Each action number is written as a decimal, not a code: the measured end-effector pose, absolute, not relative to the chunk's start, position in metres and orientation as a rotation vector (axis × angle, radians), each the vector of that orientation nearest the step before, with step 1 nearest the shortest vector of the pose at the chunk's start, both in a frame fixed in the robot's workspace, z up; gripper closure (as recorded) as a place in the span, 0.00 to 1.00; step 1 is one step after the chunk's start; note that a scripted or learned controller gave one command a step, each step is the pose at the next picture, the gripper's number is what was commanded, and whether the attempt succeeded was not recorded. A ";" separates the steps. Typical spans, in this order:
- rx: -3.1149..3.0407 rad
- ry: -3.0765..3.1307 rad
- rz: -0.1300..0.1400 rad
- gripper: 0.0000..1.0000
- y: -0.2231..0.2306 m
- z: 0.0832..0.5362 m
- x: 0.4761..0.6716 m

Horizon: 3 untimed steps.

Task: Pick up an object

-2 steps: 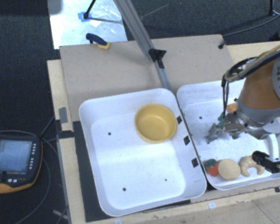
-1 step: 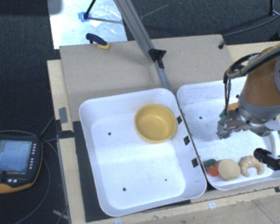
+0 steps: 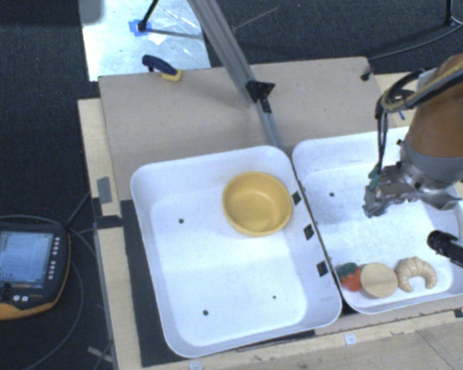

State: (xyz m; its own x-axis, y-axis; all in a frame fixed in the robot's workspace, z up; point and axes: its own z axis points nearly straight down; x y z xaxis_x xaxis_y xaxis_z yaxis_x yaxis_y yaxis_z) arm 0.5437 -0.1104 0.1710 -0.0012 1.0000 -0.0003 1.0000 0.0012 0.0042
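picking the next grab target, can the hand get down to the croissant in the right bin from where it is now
Probably yes. The hand hangs over the right bin, and the croissant lies uncovered at the bin's near edge. The round biscuit sits right beside it and the bin wall is close, so finger room looks tight.

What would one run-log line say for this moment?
gripper: over right bin, holding nothing seen | croissant: right bin | yellow bowl: left bin

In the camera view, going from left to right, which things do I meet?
Teach pendant → yellow bowl → red toy piece → round tan piece → croissant.
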 end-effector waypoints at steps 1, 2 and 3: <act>2.217 2.221 0.005 1.00 -0.102 0.218 0.542; 2.218 2.220 0.004 1.00 -0.101 0.262 0.550; 2.217 2.227 0.002 1.00 -0.049 0.261 0.554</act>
